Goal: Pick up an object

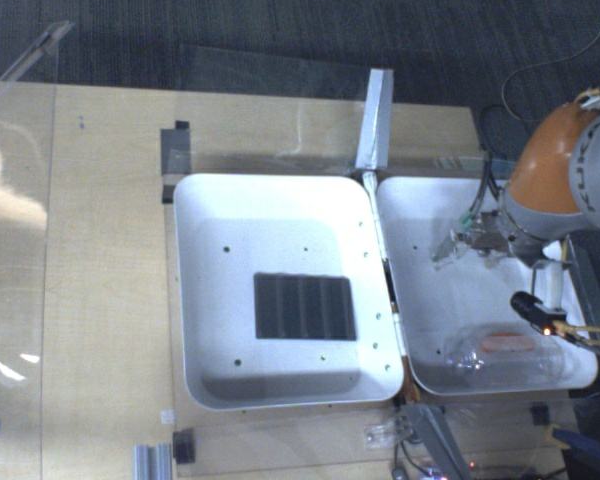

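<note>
The claw (467, 238) (grip state impossible to tell) hangs over the right bin (420, 268), above a clear bottle (500, 351).

I see the arm (580, 173) over the right bin (420, 268): a rounded orange band capped by a grey shell with a ribbed edge. Thin cables run beside it. Toward the bin's near corner, a black piece carries a small red light.

I see my arm (565, 173) hanging over the right bin (420, 268), a clear plastic bottle (505, 353) lying near its front wall, left bin (205, 268) beside.
</note>
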Robot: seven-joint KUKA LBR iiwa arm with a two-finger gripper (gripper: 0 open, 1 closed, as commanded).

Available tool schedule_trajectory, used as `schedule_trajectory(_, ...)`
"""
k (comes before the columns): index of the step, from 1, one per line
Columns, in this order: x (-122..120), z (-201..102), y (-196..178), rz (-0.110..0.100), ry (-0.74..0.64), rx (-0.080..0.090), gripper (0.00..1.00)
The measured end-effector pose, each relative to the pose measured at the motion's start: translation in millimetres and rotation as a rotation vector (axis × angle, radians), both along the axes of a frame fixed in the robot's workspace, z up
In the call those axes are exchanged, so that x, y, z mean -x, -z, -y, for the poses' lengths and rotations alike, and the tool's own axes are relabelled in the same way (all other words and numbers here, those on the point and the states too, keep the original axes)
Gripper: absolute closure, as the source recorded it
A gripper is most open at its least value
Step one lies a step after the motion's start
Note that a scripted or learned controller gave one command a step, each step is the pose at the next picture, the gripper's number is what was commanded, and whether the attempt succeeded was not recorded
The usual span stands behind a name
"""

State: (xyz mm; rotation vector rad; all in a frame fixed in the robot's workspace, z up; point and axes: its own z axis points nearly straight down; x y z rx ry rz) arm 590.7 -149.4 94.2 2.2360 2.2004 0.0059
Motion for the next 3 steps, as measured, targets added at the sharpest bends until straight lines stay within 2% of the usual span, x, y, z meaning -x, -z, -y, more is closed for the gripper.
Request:
schedule_trajectory(1, -41.2, 28.7, 7.0, 0.002, 0.127, 0.0, 0.0)
schedule_trajectory(2, 11.0, 18.5, -127.8, 0.002, 0.069, 0.001, 0.0)
schedule_trajectory(3, 12.6, 5.6, -1.3, 0.001, -0.17, 0.001, 0.0)
